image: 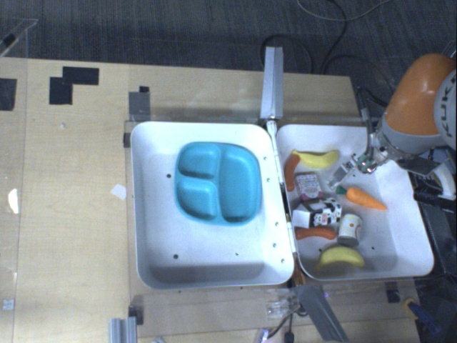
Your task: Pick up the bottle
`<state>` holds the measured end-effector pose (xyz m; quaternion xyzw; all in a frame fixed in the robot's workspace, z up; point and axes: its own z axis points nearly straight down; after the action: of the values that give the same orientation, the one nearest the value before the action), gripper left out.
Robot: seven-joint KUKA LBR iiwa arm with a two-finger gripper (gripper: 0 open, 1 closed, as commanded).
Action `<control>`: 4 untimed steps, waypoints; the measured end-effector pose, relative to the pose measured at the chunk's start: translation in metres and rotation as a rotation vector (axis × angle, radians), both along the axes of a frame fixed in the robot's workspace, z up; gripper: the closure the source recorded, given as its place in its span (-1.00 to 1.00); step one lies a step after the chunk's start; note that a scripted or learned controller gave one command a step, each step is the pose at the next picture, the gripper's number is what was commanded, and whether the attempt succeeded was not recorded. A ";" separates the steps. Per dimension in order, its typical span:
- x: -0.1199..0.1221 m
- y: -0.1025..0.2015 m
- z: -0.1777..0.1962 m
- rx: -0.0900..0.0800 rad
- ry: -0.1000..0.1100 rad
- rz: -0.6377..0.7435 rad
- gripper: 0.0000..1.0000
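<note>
Worktop: a pale wooden worktop [71, 191] with black square markings near its far left corner; it carries two shallow white bins side by side.
Left bin: a shallow white plastic bin [153, 213] with rounded corners, holding one item.
Blue tray: a light blue plastic plate with three compartments [218, 182], lying flat near the middle of the left bin.
Divider: a grey metal bar [272, 84] running from the far side down to where the two bins meet.
Right bin: a shallow white plastic bin [407, 252] holding a cluster of small items.
Sausage: a reddish-brown toy sausage [290, 171] along the bin's left wall.
Far banana: a yellow toy banana [318, 158] near the far wall, just beside the sausage.
Packet: a small printed rectangular packet [308, 185] below the far banana.
Black-and-white item: a small black-and-white object [319, 212] in the middle of the cluster; what it is I cannot tell.
Orange strip: an orange-red elongated piece [314, 233] just below it.
Near banana: a yellow toy banana [340, 256] by the near wall.
Bottle: a small white cylindrical bottle with a brown label band [349, 226], lying between the carrot and the near banana, apart from the gripper.
Carrot: an orange toy carrot [365, 199], lying aslant just below the gripper.
Gripper: the metal two-finger gripper [345, 170] is low over the right bin, above the carrot's blunt end; whether it is spread or pressed together I cannot tell.
Arm: the grey arm with its orange band [421, 98] reaches in from the right.
</note>
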<state>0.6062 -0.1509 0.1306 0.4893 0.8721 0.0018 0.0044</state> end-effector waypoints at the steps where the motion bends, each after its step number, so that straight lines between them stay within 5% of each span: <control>1: 0.065 0.031 0.003 0.000 0.000 0.056 -1.00; 2: 0.064 0.021 0.203 -0.001 -0.003 0.054 -1.00; 3: 0.042 -0.023 0.180 0.000 0.000 -0.079 -1.00; 4: 0.062 -0.034 0.054 0.000 0.004 0.001 -1.00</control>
<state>0.6682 -0.1852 0.1849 0.4890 0.8723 0.0010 0.0028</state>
